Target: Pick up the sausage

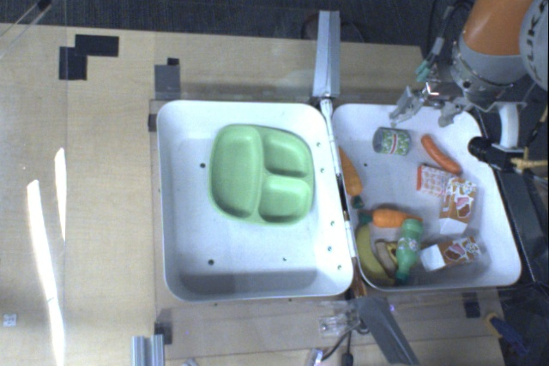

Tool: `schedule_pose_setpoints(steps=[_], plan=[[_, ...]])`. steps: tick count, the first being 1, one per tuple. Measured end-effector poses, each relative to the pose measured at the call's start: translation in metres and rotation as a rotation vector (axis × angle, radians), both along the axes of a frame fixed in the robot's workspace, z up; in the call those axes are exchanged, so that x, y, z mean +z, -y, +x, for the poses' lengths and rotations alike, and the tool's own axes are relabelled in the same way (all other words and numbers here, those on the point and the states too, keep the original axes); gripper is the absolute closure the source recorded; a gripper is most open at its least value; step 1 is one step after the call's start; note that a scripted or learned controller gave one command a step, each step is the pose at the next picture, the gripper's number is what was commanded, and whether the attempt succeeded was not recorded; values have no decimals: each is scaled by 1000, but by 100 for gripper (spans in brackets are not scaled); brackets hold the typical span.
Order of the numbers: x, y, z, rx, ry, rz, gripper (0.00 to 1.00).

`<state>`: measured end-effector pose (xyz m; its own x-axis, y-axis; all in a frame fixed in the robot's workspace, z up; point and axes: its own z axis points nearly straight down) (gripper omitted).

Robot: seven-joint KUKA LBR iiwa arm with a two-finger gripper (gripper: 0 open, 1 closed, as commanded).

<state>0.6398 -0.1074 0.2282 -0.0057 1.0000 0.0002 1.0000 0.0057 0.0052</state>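
My own arm [513, 4] runs off the top right corner, so most of it past the orange band is cut away. My gripper [426, 103] is small and blurred here, and I cannot tell how its fingers stand. The banana [371, 250] lies partly under the green bottle [407, 243] and other items. The labels on the can [392, 141] and the packets [450, 197] are too small to read (just red and white blotches). The carrot [348, 171] presses against the right bin's [506, 270] wall, its lower end hard to make out.

Wooden bench [103, 210], 2 white bins [171, 210]
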Motion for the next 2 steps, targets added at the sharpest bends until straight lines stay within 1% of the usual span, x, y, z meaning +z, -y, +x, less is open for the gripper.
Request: schedule_pose_setpoints(steps=[1, 2], plan=[[-115, 67, -17, -168, -2, 0, 0], [-132, 44, -17, -213, 20, -7, 0]])
